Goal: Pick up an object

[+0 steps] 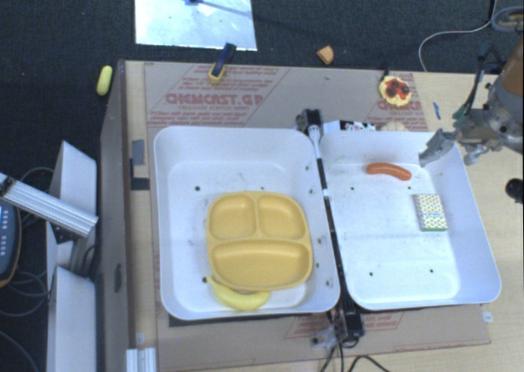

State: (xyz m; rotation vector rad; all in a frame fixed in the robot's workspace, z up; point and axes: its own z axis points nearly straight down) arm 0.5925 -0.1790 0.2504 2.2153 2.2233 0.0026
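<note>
- I see the gripper (455, 147) at the right edge of the view, hanging over the far right rim of the right bin (467, 276).
- Two grey fingers (432, 149) splay apart there, so I read the jaws as released, with nothing between them.
- The nearest object is the orange sausage (388, 170), lying flat on the floor of the right bin near its far wall, just left of the gripper and apart from it.
- A small patterned sponge block (430, 211) lies in the same bin, nearer to me than the sausage and toward the right wall.
- In the left bin (176, 198) I see a yellow divided plate (259, 239), and a banana (239, 297) pokes out from under its near edge.
- Outside the bins, a small toy pizza (395, 89) rests on the cardboard beyond the right bin.
</note>
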